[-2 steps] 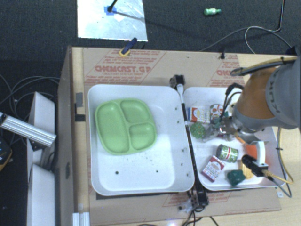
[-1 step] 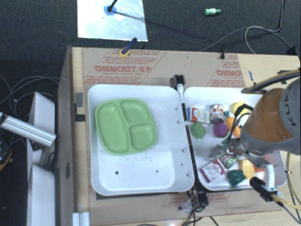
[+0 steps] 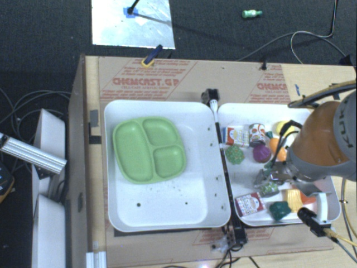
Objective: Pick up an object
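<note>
On the bench: two shallow white bins sit side by side on a brown board printed in red.
Left bin (image 3: pixel 128 208): holds a green divided plate (image 3: pixel 149 149), lying flat toward its upper left, with dark specks on the bare floor below it.
Right bin (image 3: pixel 242 113): holds a scatter of small toys and packets, partly covered by the arm.
Arm (image 3: pixel 326 141): reaches in from the right, its orange band and grey wrist leaning over the right bin's middle and pointing down to the left.
Gripper (image 3: pixel 269 178): low over the bin floor among the objects; whether its fingers are apart or closed, I cannot tell, and nothing is clearly seen between them.
Red-and-white packet (image 3: pixel 249 204): flat near the bin's lower left, just below the gripper.
Teal block (image 3: pixel 279 209): beside that packet, to its right.
Green knobbly ball (image 3: pixel 235 154): left of the gripper, near the divider.
Purple ball (image 3: pixel 261 152): just above the gripper, beside the green one.
Small can (image 3: pixel 256 133): near the upper rim, next to a white carton (image 3: pixel 236 134).
</note>
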You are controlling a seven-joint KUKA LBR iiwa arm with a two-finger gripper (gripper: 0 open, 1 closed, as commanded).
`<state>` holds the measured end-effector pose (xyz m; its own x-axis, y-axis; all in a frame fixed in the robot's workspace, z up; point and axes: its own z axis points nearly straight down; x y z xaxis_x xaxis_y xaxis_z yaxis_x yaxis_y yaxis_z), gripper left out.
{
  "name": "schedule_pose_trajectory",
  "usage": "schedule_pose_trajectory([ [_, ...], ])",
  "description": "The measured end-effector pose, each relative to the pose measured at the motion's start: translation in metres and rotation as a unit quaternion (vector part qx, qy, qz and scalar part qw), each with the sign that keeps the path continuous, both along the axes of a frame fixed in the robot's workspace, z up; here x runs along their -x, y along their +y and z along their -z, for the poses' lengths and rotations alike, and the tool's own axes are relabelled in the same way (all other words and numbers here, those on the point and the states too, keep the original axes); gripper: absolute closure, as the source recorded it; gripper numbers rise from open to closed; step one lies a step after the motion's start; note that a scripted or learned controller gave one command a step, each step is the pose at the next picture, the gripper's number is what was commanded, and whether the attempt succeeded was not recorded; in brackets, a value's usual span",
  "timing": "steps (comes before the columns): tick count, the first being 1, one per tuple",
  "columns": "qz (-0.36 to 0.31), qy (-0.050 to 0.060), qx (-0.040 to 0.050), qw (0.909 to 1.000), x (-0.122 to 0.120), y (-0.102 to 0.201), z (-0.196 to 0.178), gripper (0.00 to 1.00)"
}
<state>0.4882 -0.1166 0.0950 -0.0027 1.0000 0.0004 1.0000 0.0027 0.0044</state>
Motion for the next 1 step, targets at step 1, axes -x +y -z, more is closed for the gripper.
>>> schedule_pose_trajectory([
  [1, -0.001, 0.000, -0.0003, 1.0000, -0.0267, 0.0657, -0.0900, 1.00],
])
